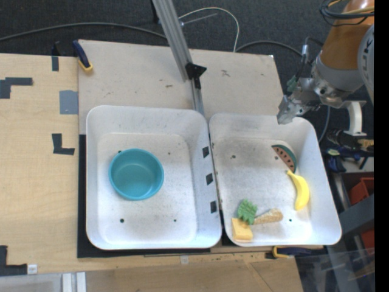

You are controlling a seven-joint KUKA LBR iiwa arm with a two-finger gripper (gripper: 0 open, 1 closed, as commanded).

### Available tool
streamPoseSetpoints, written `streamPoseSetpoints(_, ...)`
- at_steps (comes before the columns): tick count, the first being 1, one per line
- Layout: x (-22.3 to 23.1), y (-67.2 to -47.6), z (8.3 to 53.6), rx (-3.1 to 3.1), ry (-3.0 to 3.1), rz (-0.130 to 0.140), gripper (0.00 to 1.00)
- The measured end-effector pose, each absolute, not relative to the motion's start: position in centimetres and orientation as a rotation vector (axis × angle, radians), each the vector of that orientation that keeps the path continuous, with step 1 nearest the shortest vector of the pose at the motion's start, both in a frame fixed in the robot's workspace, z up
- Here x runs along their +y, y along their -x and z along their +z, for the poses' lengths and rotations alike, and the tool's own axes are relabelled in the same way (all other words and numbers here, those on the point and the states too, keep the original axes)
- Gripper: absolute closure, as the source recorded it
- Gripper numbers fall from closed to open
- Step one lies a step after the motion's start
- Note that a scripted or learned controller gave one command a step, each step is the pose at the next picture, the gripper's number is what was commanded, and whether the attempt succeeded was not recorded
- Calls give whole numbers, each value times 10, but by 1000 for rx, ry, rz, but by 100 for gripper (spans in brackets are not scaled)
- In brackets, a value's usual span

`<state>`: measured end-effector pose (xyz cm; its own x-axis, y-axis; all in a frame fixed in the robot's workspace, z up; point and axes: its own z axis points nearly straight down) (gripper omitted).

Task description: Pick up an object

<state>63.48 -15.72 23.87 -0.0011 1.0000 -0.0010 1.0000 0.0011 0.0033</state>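
Observation:
The right bin holds a watermelon slice near its right wall, a yellow banana below it, a green leafy toy, a tan stick-shaped piece and a yellow block at the front. A teal bowl sits in the left bin. My gripper hangs over the right bin's back right corner, above and behind the watermelon slice, with nothing seen in it.
A grey metal pole slants across the back of the bench to the seam between the bins. A blue and yellow clamp sits at the board's back left corner. Cables trail behind.

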Motion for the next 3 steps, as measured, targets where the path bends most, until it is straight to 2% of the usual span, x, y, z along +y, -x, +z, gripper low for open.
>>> streamPoseSetpoints(1, -108, -612, 228, 2228, -2218, -2, 100)
streamPoseSetpoints(2, -55, -604, 235, 2231, -2216, 0, 100)
streamPoseSetpoints(3, 0, -577, 231, 2231, -2216, -2, 100)
